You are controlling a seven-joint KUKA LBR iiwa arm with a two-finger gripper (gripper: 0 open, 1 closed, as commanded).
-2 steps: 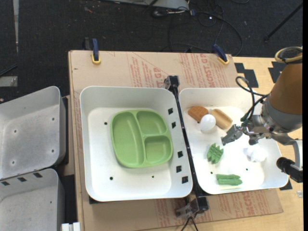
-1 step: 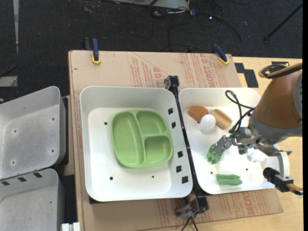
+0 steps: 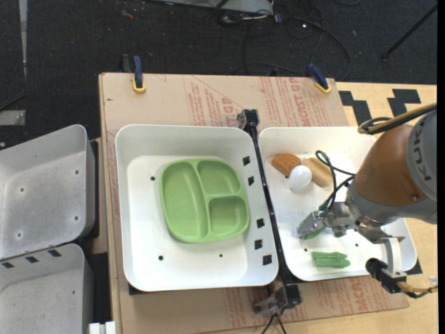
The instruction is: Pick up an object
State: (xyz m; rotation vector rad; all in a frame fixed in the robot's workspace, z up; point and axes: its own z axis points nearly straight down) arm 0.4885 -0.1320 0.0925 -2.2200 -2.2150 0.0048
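In the right bin (image 3: pixel 410 252), near the front, a bumpy green piece (image 3: pixel 329 259) is seen lying flat. Just behind it the gripper (image 3: pixel 311 226) is held low over the bin floor; open or closed can't be told. Farther back, a smooth white ball (image 3: pixel 300 178) is touching 2 tan, bread-like bits (image 3: pixel 311 168). A shiny green plastic plate (image 3: pixel 204 200) w/ 3 sections is lying in the left bin (image 3: pixel 135 207).

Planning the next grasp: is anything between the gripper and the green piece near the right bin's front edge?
Nothing visible. The gripper hangs just above the green piece, with bare bin floor between them.
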